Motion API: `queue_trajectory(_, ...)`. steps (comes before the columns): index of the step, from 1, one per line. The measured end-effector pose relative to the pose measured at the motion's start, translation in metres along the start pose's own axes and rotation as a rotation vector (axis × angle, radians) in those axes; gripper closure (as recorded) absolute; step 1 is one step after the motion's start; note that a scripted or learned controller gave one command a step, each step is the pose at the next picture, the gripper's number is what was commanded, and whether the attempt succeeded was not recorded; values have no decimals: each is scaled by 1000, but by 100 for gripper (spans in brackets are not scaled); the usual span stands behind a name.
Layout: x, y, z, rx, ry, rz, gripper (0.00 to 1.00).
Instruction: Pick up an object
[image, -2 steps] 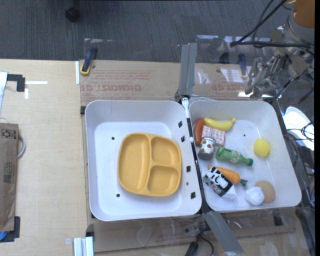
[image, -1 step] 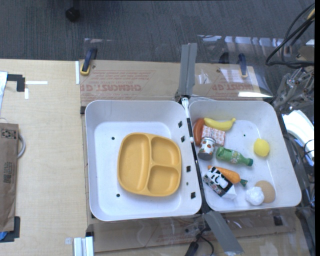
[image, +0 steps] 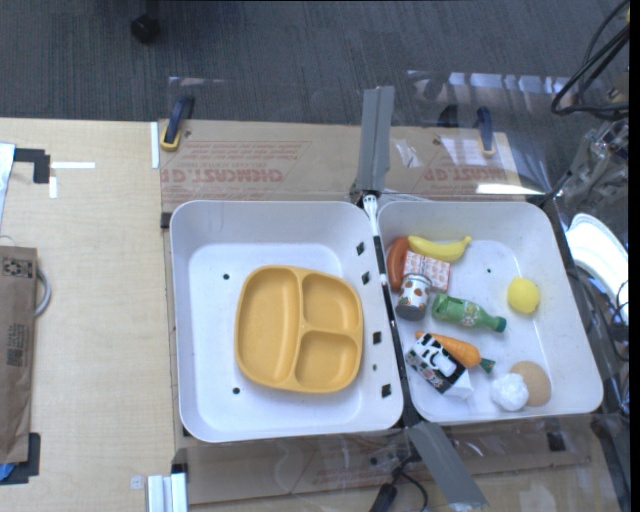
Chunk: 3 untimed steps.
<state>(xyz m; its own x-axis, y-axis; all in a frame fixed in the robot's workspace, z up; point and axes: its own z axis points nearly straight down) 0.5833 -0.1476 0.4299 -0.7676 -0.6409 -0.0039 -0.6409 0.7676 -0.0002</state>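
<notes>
The right bin (image: 560, 300) holds several small objects. A yellow banana (image: 440, 246) lies at the back beside a red piece (image: 397, 260) and a pink patterned box (image: 427, 269). A small can (image: 413, 297) stands near the bin's left wall. A green bottle (image: 466, 313) lies on its side in the middle. A yellow lemon (image: 523, 294) sits to the right. A carrot (image: 459, 349) and a black-and-white carton (image: 436, 364) lie near the front. A white ball (image: 509, 392) and a tan egg-like ball (image: 535, 381) rest in the front right corner.
The left bin (image: 200, 330) holds a yellow divided plate (image: 298, 328). A grey divider post (image: 376, 140) rises behind the seam between the bins. Cardboard (image: 260, 160) lies behind the bins, and a brown paper bag (image: 15, 350) sits at the far left.
</notes>
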Motion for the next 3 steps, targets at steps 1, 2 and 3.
queue_trajectory(1,-49,-13,52,-3,1,-256,100)
queue_trajectory(2,-78,-26,97,-4,0,-576,100)
queue_trajectory(3,-80,-24,68,-2,-2,-960,100)
